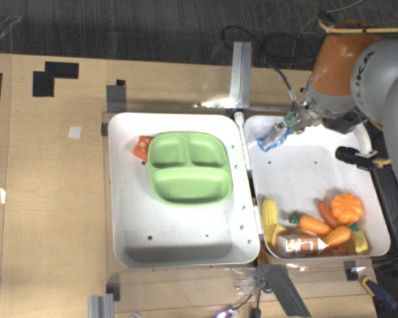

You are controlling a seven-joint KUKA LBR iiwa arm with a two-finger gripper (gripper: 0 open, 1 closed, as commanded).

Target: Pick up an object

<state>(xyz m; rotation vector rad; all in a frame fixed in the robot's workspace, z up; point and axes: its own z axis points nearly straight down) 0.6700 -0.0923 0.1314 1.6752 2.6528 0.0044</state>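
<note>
The tool (293,120) hangs over the far left corner of the right white bin (318,161), and whether it is apart or together cannot be told. Just beside it lies a small blue and clear object (272,137), close to the wall shared with the left white bin (129,224). The middle of the right bin floor is bare. Along its near edge crowd a yellow corn cob (269,216), orange carrots (313,224), an orange pumpkin (346,207) and a brown bottle (304,245) whose white label is unreadable. The left bin holds a green divided plate (188,166) and a red piece (141,148) against its far left edge.
</note>
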